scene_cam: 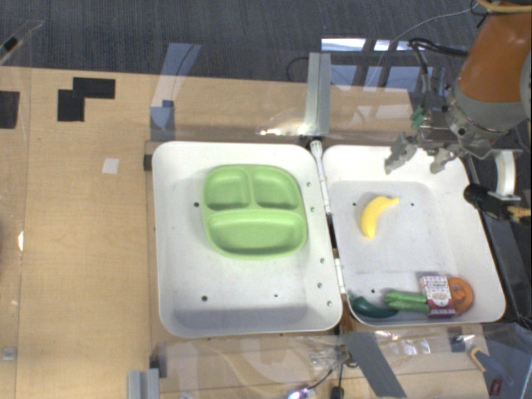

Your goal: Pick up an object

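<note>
Wooden bench (75, 223) holds 2 white bins. Yellow plastic banana (376, 214) lies mid right bin (465, 223). Open, empty two-finger gripper (421, 156) hovers at the banana's 1 o'clock. Best move: go down straight, pinch its middle.

Two shallow white plastic bins are sitting side by side on the pale wooden worktop (75, 248), touching along a shared middle edge. The left bin (179, 306) is holding a green three-compartment plastic plate (253, 209), lying near its centre. In the right bin (465, 248), a small yellow toy banana (376, 215) is lying toward the middle, well apart from the far wall. Along the near wall (the edge closest to the camera) a dark green elongated toy vegetable (386, 303) is lying, with a small printed packet (435, 292) and an orange round toy (460, 294) just beside it to the right. The metal two-finger gripper (422, 150) is hanging over the right bin's far edge, behind the banana.
</note>
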You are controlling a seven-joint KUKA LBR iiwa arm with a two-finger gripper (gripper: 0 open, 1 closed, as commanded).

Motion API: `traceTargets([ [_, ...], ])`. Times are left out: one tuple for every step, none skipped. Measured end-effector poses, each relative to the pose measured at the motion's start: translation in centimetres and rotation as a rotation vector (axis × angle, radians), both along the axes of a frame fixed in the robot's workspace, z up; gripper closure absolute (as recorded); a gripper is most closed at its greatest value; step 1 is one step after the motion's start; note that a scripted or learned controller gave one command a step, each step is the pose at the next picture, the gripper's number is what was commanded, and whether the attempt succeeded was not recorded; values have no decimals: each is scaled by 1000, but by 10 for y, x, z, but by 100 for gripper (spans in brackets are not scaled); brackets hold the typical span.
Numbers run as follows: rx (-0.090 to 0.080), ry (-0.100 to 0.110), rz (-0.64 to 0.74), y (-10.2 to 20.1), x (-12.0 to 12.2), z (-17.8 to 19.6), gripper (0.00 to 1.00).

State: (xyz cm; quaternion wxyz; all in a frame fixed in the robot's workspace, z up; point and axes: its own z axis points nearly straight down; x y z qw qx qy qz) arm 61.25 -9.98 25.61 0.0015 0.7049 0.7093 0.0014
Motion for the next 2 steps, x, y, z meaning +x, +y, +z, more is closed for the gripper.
traceTargets([
  [0,-3,-59,-23,14,-163,0],
  [-2,-11,57,6,-14,-165,0],
])
